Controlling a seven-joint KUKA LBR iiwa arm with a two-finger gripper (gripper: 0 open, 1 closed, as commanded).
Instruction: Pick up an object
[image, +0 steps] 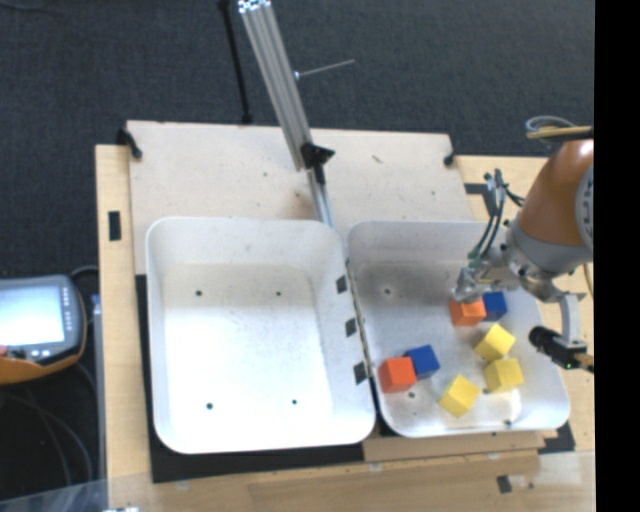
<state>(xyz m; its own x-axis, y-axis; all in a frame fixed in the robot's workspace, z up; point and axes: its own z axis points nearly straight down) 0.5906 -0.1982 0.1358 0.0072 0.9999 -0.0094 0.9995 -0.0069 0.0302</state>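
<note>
Since my gripper (470, 292) sits over the orange cube (466, 312) touching a blue cube (494, 304), I descend centred on orange alone, though whether my tool is spread, I cannot tell.

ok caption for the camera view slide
Gripper low in the right bin at an orange block, six blocks in that bin.

The arm (560, 205) comes in from the right, its orange band sitting up and to the right of the gripper (470, 287). Below the band the grey wrist slopes down and to the left, ending in the gripper, which points downward. Thin cables run along the wrist just above the gripper. The gripper's tip is too small and blurred to read.
</note>
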